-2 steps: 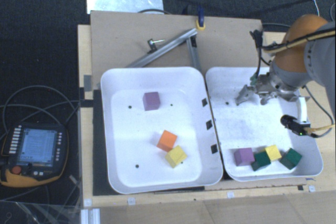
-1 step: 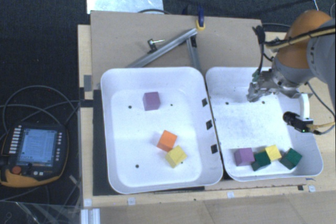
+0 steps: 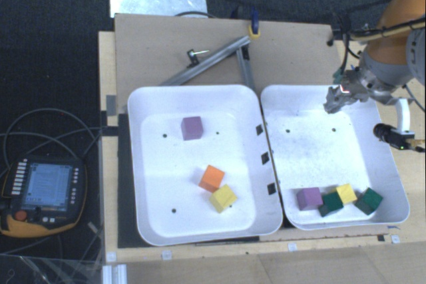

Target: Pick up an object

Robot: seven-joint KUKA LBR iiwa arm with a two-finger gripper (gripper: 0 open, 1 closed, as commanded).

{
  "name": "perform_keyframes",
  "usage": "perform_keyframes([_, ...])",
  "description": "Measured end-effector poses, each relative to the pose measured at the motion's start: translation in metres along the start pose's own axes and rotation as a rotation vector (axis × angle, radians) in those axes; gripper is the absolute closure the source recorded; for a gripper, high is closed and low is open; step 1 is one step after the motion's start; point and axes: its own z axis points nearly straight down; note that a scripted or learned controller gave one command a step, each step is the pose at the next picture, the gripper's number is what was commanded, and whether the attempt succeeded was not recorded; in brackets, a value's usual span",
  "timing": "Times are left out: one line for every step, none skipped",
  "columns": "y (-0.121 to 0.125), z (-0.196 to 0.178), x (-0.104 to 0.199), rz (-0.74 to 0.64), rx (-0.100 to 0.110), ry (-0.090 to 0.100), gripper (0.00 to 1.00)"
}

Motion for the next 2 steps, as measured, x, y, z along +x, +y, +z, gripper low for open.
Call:
perform_keyframes([0.012,-0.058,-0.003,-0.001,-0.001,0.000,1.00])
perform_keyframes([0.014,-0.113,-0.004,-0.001,0.000,0.000,1.00])
